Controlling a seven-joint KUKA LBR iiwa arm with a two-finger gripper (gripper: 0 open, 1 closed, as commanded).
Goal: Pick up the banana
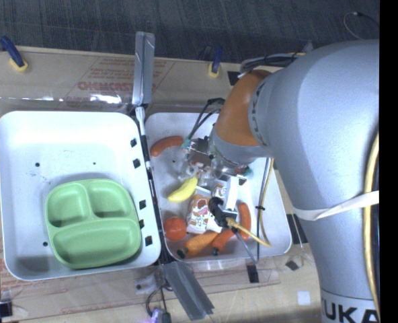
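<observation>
1. The banana (184, 190) lies in the right bin (160, 123), near the middle of its floor, slanting from lower left to upper right. Its upper end is tucked under the pincer (202, 167), which sits low over the bin at the end of the grey arm (320, 126).
2. Whether the pincer is wide, narrow or closed on anything I cannot tell; the wrist and cables hide that part.
3. The step in hand looks like closing on the banana's upper end. To do it well, the grip would best cross the fruit's short width, not run along its length.
4. Crowding is the main risk. A small printed carton (200, 214) touches or nearly touches the banana's lower side, a tomato (174, 228) and carrots (202, 243) lie below that, and a sausage (167, 145) sits above, near the bin's upper wall.
5. A grip near the tip may let the banana swing or slip, so a hold closer to the middle seems safer.
6. Lift straight up, slowly, so the neighbours stay put.
7. The left bin (24, 130) holds a green divided plate (91, 222), well apart from the work.
</observation>
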